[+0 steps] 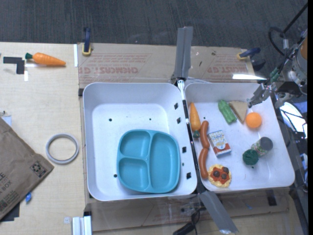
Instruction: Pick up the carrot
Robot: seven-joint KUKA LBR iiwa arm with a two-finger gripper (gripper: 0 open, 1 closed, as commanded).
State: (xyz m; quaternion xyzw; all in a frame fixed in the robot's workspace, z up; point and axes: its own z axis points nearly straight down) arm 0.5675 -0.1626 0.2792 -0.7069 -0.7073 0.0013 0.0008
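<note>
**Carrot Crowded Against the Divider, Gripper Off at the Rim**

In the right bin (286, 177), as the fixed overhead camera shows it, the carrot (194, 116) lies at about ten o'clock, its length running nearly parallel to the wall shared with the left bin (90, 131). A sausage (204, 133) sits just beside its lower end, close enough that I cannot tell whether they touch, and a second sausage (203, 163) follows further down the same wall. The gripper (257, 96) hangs at about two o'clock over the same bin, near the back rim, well apart from the carrot; it looks empty, but the fingers are too small and blurred to tell how far they are parted.

The chief risk, as I judge it, is the wall — a descent beside the divider could land a finger on the rim or leave no room on that side. The next is the sausage: similar in shape and close by, it could be nudged or caught instead. The carrot also tapers, so a grip near the narrow end may slip.

A second carrot-like toy (46, 59) lies on the wooden bench at ten o'clock of the whole view, far beyond the left bin — a possible false target. The blue divided plate (148, 160) in the left bin plays no part.
</note>
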